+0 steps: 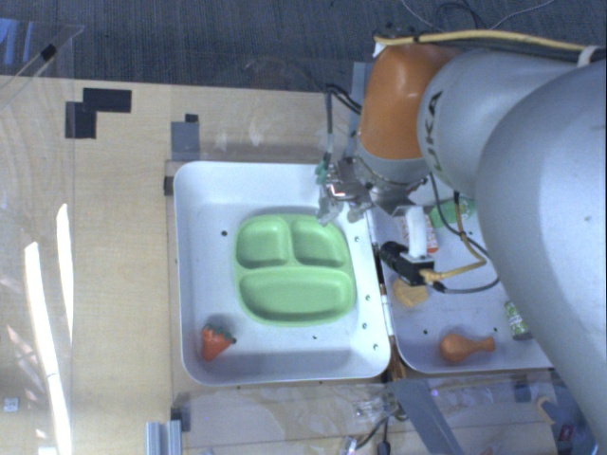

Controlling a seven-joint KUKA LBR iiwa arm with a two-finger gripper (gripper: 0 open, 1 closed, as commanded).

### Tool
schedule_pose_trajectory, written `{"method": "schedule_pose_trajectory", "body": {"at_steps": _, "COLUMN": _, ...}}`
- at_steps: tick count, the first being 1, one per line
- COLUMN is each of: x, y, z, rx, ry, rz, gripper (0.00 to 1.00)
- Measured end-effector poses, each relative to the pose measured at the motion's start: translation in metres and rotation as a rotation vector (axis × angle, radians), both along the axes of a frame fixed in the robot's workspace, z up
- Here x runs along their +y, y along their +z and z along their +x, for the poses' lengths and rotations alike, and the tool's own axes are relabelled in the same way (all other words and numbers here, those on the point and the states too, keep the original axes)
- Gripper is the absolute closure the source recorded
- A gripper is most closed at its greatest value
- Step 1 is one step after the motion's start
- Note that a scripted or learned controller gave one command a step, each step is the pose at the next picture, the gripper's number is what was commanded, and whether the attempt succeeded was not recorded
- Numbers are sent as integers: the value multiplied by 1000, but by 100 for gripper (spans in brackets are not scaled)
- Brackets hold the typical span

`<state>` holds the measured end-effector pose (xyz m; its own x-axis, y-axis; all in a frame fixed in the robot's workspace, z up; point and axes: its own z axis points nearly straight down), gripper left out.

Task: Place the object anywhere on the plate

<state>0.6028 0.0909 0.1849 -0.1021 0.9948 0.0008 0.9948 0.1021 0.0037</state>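
A green plate [292, 270] with three compartments lies in the middle of the left white bin [194, 254]. My gripper [336, 200] hangs over the plate's far right corner, close to the wall between the two bins. I see nothing clearly held under it. A red and orange strawberry toy [215, 341] lies in the left bin's near left corner, apart from the plate. The grey arm with its orange band [403, 102] covers much of the right bin.
The right bin [417, 354] holds a tan drumstick toy [463, 347], a tan lump [411, 294], a white bottle with a red label [417, 230], and a small green item [515, 320] by the arm. A black cable loops over these things.
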Motion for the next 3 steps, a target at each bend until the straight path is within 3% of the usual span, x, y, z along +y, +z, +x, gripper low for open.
{"method": "schedule_pose_trajectory", "body": {"at_steps": 1, "x": 0, "y": 0, "z": 0, "rx": 0, "ry": 0, "rz": 0, "gripper": 0}}
{"method": "schedule_pose_trajectory", "body": {"at_steps": 2, "x": 29, "y": -72, "z": -35, "rx": -1, "ry": 86, "rz": 0, "gripper": 0}}
{"method": "schedule_pose_trajectory", "body": {"at_steps": 3, "x": 29, "y": -72, "z": -35, "rx": -1, "ry": 86, "rz": 1, "gripper": 0}}
